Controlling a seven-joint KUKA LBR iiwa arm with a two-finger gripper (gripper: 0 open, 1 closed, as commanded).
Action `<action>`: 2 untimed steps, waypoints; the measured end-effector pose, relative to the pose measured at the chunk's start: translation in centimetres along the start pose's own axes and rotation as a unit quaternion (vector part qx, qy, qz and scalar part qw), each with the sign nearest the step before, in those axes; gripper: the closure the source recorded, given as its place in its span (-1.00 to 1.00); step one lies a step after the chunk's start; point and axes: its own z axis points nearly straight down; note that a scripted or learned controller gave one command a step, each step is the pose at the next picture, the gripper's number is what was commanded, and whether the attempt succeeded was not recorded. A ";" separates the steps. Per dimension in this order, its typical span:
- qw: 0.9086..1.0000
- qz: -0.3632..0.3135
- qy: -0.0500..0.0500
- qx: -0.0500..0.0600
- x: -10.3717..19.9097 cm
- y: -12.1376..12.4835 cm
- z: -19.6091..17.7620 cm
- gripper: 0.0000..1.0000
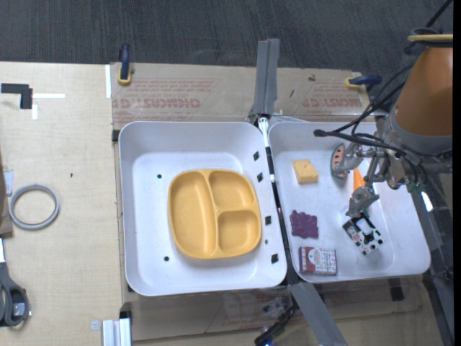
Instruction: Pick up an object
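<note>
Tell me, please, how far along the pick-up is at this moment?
Nothing looks picked yet. The cheese, grapes, box and black-and-white piece all lie on the right bin's floor. In hand: the hand hangs low over that bin, just above the black-and-white piece. Left: closing on an item and lifting it.

Red mirrored lettering on the cardboard sheet (180,96) behind the bins, too small and blurred to read.

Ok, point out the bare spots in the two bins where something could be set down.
Left bin: only a white margin around the yellow plate, widest at its left. Right bin: a bare patch between the yellow block, purple lump and gripper. Crowded along the right, where the gripper hangs over the black-and-white toy.
</note>
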 end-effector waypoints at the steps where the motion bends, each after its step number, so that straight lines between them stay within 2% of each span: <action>1: 0.991 0.131 0.000 0.000 -5.7 -0.8 7.4 -1.00; 2: 0.974 0.227 -0.002 0.000 -8.9 0.9 12.9 -1.00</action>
